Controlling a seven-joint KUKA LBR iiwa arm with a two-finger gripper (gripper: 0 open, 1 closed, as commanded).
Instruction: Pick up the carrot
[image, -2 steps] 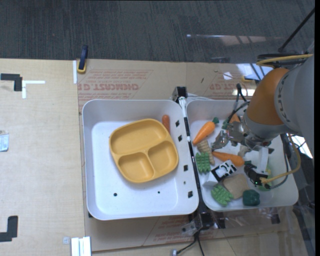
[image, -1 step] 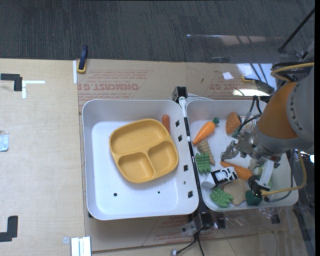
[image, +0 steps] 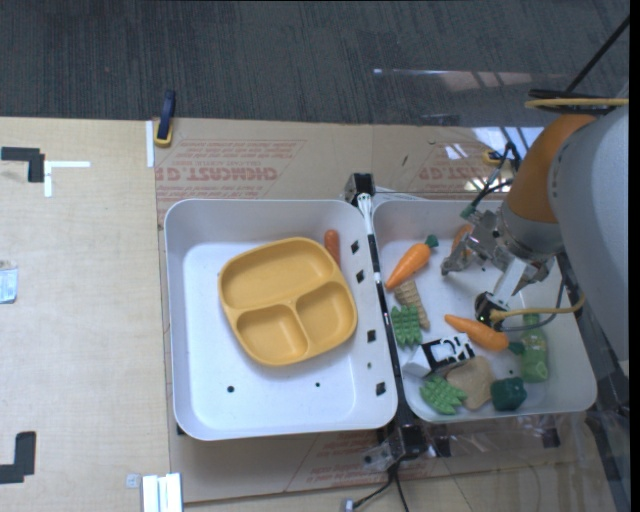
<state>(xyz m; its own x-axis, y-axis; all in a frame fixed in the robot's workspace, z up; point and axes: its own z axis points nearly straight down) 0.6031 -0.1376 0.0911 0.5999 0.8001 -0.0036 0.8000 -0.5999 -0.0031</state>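
The tool (image: 465, 253) (open or closed, I cannot tell) hangs over the right bin (image: 446, 296) near a carrot (image: 408, 266).

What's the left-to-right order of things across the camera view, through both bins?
Yellow plate → small orange piece → upper carrot → lower carrot → pale green piece.

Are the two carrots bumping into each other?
Apart. The camera view shows bare white bin floor between the upper carrot and the lower carrot.
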